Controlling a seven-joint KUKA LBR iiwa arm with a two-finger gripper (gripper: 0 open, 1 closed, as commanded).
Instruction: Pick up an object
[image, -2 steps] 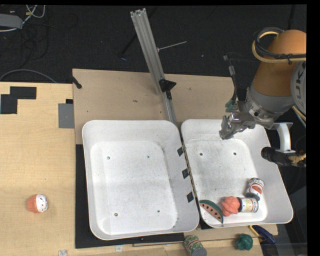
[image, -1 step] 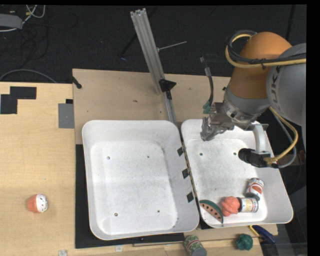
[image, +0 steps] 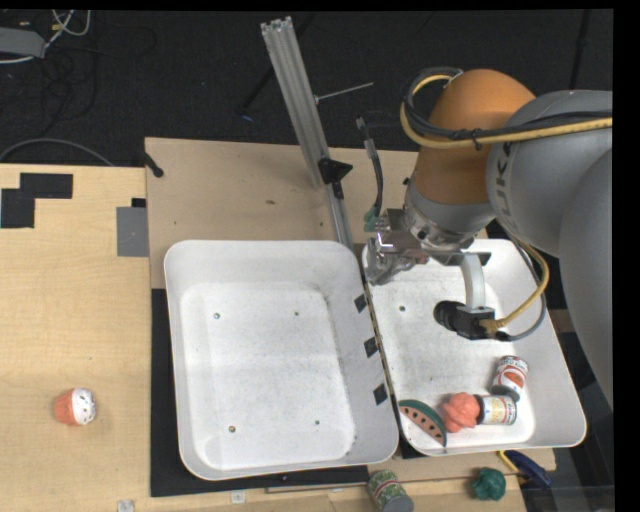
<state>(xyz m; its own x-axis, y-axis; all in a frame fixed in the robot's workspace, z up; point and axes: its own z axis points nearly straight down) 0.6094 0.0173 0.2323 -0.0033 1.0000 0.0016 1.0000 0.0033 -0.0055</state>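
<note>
A: While the gripper hangs at the far left corner of the right bin, hard by the wall it shares with the left bin, how wide it stands I cannot tell.
B: And the pickings?
A: All along the right bin's near edge: a toy watermelon slice, a pink-orange lump touching a small jar on its side, a red-and-white can just beyond.
B: Anything in the way?
A: Bare white floor lies between gripper and cluster. The slanted aluminium rail stands just behind the gripper.
B: Outside the bins?
A: A green thing and a can on the front edge of the bench; a red-and-white ball well off to the left.
</note>
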